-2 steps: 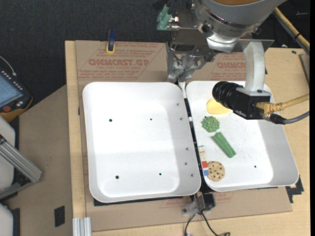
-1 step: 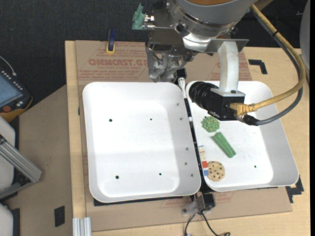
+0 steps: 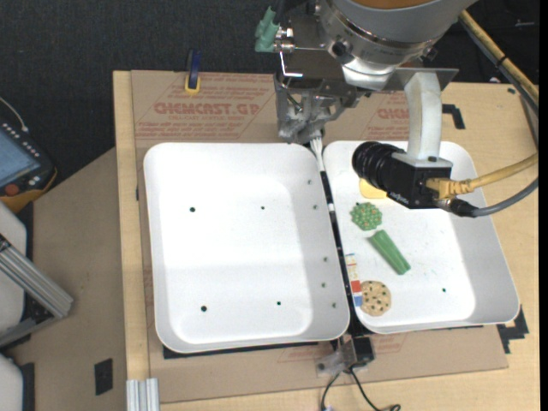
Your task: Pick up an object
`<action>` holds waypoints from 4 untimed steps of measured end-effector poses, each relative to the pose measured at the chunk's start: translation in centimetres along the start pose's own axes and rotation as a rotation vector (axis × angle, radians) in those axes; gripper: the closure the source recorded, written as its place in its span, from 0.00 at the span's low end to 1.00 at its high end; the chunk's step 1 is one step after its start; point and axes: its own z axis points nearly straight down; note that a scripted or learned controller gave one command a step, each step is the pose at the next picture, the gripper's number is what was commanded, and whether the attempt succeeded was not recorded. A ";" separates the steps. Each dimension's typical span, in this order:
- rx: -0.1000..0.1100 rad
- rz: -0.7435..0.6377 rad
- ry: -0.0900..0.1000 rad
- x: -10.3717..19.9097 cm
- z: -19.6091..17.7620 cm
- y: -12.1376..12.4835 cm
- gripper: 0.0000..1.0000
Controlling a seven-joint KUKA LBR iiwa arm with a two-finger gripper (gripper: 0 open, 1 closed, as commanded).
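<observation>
The right bin [image 3: 479,255] holds a green knobbly ball [image 3: 366,217], a green stick [image 3: 390,253] lying at a slant, and a round speckled cookie [image 3: 374,297] near the front. A yellow piece [image 3: 371,189] lies farther back, partly hidden under a black cylinder. My gripper [image 3: 303,128] hangs over the back rim where the two bins meet, up and to the left of all these objects and apart from them. Nothing shows in it.
The left bin [image 3: 240,247] lies beside the right one. A black cylinder [image 3: 390,171] with a yellow cable juts from the arm over the right bin's back. A small red and blue item [image 3: 355,286] sits at the dividing rim. A blue-and-yellow clamp [image 3: 193,74] grips the board's back edge.
</observation>
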 end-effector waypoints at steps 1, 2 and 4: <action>-0.003 -0.002 0.001 0.1 -1.1 0.0 1.00; -0.006 -0.003 0.002 0.2 -2.1 0.1 1.00; -0.002 -0.004 0.001 1.7 0.0 0.0 1.00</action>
